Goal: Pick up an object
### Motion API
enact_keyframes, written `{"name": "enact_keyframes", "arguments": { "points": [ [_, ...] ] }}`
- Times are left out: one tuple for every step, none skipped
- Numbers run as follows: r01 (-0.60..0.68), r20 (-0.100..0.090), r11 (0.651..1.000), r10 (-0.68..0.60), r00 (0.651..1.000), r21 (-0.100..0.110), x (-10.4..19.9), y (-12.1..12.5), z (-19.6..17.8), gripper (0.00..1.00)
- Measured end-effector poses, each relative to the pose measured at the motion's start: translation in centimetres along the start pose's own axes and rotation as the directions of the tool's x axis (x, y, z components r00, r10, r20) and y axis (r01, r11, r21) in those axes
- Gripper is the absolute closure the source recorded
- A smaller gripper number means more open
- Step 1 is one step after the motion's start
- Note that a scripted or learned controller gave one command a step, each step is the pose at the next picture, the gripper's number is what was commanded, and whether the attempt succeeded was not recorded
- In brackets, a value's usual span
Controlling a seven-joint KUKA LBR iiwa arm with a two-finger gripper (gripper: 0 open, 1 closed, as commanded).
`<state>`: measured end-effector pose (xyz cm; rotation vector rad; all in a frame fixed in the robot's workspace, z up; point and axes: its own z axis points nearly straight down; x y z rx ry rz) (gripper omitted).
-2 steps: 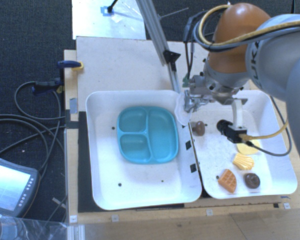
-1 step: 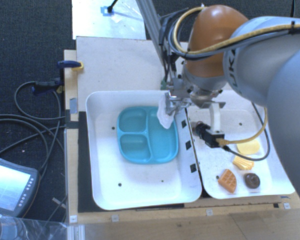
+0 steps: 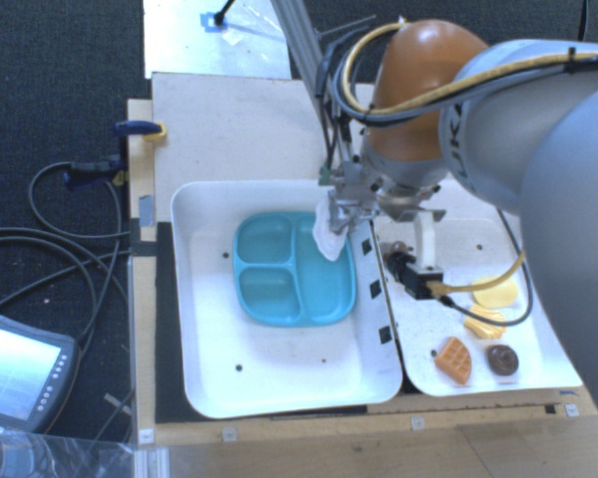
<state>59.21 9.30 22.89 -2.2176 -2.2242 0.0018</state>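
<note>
Reaches in from the right, the grey arm (image 3: pixel 538 137) bulking large across the upper right of the view. Carries the orange band (image 3: pixel 419 88) above the wrist, rounded and facing the camera. Points steeply downward below that band, wrist near the middle of the frame. Ends in the gripper (image 3: pixel 331 235), pale and seen end-on from above, perhaps tilted slightly leftward, though the slant makes that hard to judge. Trails a yellow cable (image 3: pixel 498 68) along the arm and dark cables (image 3: pixel 331 88) down beside the wrist.
</note>
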Motion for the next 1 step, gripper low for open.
{"name": "enact_keyframes", "arguments": {
  "points": [
    [-0.001, -0.001, 1.000, 0.001, 1.000, -0.001, 0.02, 0.02, -0.08, 0.00]
  ]
}}
